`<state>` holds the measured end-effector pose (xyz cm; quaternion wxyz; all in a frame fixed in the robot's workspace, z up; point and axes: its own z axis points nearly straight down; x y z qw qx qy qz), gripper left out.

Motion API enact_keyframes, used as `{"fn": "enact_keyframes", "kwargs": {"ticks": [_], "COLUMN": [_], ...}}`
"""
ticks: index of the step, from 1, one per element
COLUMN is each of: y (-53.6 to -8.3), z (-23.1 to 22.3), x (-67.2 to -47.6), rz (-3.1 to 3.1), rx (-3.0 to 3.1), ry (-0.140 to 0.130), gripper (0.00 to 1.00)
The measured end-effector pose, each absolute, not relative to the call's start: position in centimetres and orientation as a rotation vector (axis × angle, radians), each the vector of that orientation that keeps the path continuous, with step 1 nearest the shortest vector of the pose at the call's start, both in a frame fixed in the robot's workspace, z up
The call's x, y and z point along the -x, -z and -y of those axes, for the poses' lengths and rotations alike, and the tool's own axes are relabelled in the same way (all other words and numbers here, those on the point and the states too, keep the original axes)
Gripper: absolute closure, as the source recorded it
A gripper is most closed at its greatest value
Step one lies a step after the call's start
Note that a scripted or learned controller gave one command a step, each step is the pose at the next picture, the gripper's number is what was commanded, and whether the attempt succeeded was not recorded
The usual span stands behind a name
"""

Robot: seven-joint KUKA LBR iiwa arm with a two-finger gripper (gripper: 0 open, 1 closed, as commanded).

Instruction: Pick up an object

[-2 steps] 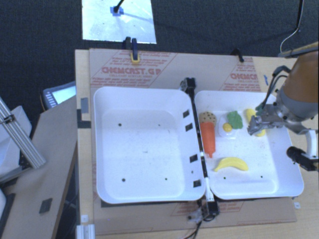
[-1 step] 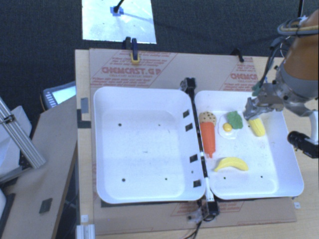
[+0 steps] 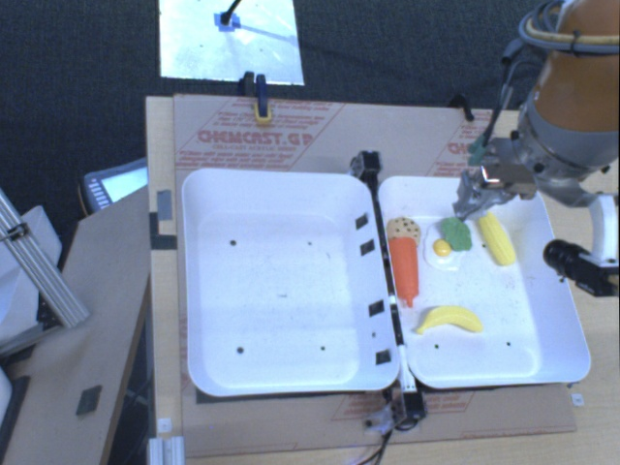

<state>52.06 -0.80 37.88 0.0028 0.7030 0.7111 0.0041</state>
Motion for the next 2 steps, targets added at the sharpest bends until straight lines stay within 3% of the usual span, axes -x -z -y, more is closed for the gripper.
{"fn": "enact_keyframes", "kwargs": {"ticks": [1,2], "y": [-41.1,-44.8], "z": [-6.3,-12.5], "x": [-48.6,-49.1], "rz": [-2.233,-2.231], "rx": [-2.206,-2.209], "ry": [-0.010,-0.009], "gripper": [1.00,1.00]}}
